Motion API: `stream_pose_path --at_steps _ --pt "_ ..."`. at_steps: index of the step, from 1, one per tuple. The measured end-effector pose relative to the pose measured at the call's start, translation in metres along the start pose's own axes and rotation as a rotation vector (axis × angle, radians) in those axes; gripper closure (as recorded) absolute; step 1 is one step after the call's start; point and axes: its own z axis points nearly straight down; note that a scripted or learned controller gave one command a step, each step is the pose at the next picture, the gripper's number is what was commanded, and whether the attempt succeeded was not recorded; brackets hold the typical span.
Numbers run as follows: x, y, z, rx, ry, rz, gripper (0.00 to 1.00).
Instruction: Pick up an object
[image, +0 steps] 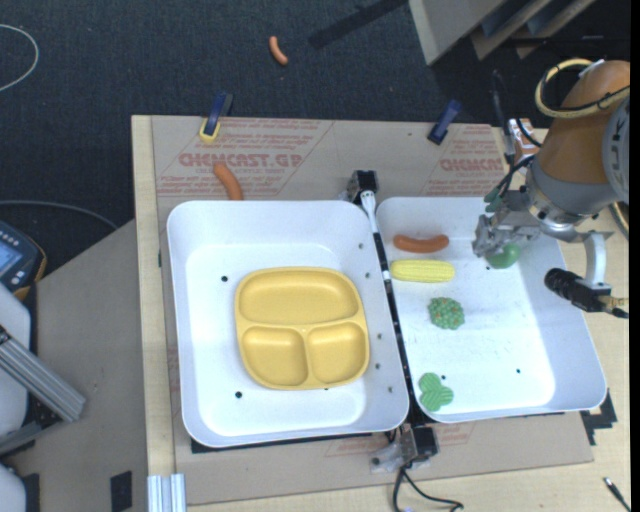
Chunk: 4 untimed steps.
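Even overhead light, soft shadows; white bins (200, 300) near overexposed; slight softness, mild grain throughout.

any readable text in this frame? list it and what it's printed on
"CHEMCAST GP", red print on the brown board under the bins, upper left; the last letters are faint.
Same red print repeats on the board's upper right, too blurred and cut off by the right bin to read.
Nothing legible on the bins, yellow tray or arm.

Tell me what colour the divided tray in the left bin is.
Yellow. The divided tray shows plainly in the camera view.
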Motion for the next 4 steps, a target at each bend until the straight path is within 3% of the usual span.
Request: stream_pose_path --at_steps 1,2,4 --pt "-0.004 0.002 -0.064 0.000 0.000 -0.002 1.00" --pt "-0.004 0.003 -0.070 0.003 0.001 -0.002 1.00" --pt "0.109 -0.035 -0.070 0.010 0.005 -0.007 1.00"
